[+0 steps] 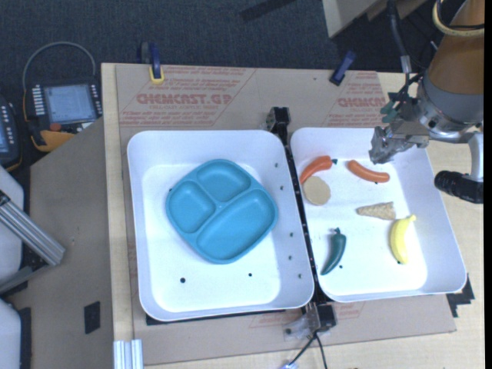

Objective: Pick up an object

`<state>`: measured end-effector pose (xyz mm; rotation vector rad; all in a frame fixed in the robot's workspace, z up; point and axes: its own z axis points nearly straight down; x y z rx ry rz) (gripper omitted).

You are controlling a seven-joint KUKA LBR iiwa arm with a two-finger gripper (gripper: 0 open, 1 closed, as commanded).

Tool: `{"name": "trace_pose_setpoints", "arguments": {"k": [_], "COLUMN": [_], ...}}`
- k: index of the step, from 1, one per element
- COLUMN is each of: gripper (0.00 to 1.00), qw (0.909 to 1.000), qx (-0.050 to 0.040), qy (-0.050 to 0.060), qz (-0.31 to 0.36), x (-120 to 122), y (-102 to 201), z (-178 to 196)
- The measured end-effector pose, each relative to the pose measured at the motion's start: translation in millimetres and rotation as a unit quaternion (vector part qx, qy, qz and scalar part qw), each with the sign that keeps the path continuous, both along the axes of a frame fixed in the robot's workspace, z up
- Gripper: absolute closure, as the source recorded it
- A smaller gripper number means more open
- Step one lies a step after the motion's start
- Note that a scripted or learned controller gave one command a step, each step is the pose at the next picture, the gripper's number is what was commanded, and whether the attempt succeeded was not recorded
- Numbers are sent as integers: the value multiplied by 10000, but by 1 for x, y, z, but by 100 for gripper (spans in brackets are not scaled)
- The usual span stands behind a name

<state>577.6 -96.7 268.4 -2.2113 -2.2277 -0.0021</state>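
Currently the gripper (382,154) hangs over the upper part of the right bin (442,271), just above the left end of the orange sausage (367,171); whether it is open or closed cannot be told from this angle, and nothing is visibly held. Likely target is that sausage, being closest under the tool.

Right bin items lie loose and flat, scattered: a red-orange chili (315,166) near the left wall, a tan round cookie (317,191) touching just below it, a tan wedge (376,211) mid-bin, a yellow banana (400,239) to its lower right, and a green pepper (335,251) lower left. All apart except the chili and cookie.

Left bin (146,206) holds a blue divided plate (222,210) at centre, tilted diagonally, probably a drop spot.

Room: the sausage has bare floor around it, with the chili near on the left and the wedge below, so a straight descent looks fine. The bin's upper wall is close behind the gripper, so little slack that way. Banana sits nearer the right rim, a tighter approach. The arm enters from the right, clear of the items.
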Motion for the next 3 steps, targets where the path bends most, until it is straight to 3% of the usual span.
{"name": "trace_pose_setpoints", "arguments": {"k": [3], "gripper": [100], "qw": [10000], "qx": [-2], "qy": [16], "qz": [-1], "x": [-3], "y": [172], "z": [-41]}}
